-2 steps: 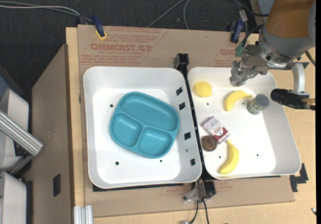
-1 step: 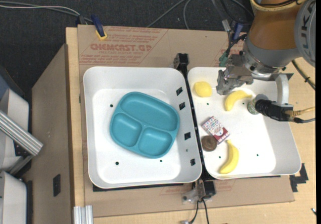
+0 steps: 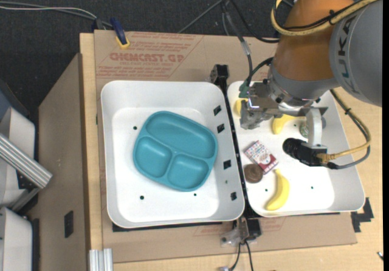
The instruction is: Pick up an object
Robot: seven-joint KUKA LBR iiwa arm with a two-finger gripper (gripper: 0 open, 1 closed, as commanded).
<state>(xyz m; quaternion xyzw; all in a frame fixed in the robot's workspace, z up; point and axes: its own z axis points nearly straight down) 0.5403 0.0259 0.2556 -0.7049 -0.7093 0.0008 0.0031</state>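
Observation:
In the right bin (image 3: 340, 194) lie a yellow banana (image 3: 277, 192), a small brown round object (image 3: 253, 172) and a pink-and-white packet (image 3: 260, 153). My gripper (image 3: 251, 115) hangs low over the bin's upper left part, just above the packet. A yellow object (image 3: 279, 125) shows partly beneath the gripper, and a further bit of yellow (image 3: 238, 106) shows at its left side. The wrist and the orange band (image 3: 310, 27) hide the bin's far end. A blue divided plate (image 3: 175, 150) rests in the left bin (image 3: 121, 203).
A black part on a yellow cable (image 3: 302, 150) hangs from the wrist over the middle of the right bin. The ridge between the bins (image 3: 233, 154) carries black clips. Brown cardboard (image 3: 146, 51) lies under both bins, and cables run at the back.

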